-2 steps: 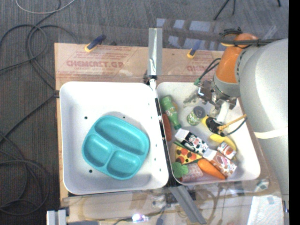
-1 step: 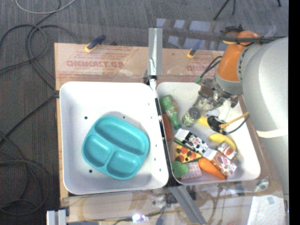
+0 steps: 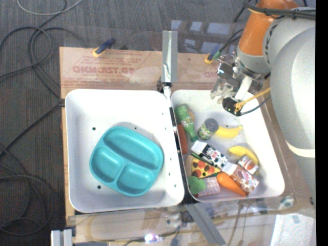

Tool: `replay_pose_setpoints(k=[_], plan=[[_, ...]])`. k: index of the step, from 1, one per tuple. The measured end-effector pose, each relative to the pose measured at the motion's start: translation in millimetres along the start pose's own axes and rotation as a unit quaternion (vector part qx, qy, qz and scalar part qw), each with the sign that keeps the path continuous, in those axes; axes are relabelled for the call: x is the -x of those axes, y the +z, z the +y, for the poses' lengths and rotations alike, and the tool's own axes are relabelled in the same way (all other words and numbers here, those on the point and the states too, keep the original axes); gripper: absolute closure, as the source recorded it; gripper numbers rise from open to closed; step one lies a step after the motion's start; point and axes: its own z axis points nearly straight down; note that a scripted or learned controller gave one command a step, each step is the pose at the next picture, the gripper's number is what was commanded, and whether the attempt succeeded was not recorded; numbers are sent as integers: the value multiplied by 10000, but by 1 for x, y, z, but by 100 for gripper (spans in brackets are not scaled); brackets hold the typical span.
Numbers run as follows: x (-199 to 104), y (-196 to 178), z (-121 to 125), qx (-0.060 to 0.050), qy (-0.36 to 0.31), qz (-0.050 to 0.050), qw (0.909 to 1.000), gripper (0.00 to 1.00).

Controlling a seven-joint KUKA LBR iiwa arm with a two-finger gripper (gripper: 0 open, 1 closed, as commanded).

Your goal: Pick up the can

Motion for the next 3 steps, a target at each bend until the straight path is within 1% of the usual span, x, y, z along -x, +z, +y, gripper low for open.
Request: replay_pose_setpoints(k=[1,2,3], plan=[[-43,-16,-20,-9,228,3,9997,100],[-94,-15,-56,-13,374,-4,9993,100],[-85,31,-71,-11,757,-10,9971,100]])
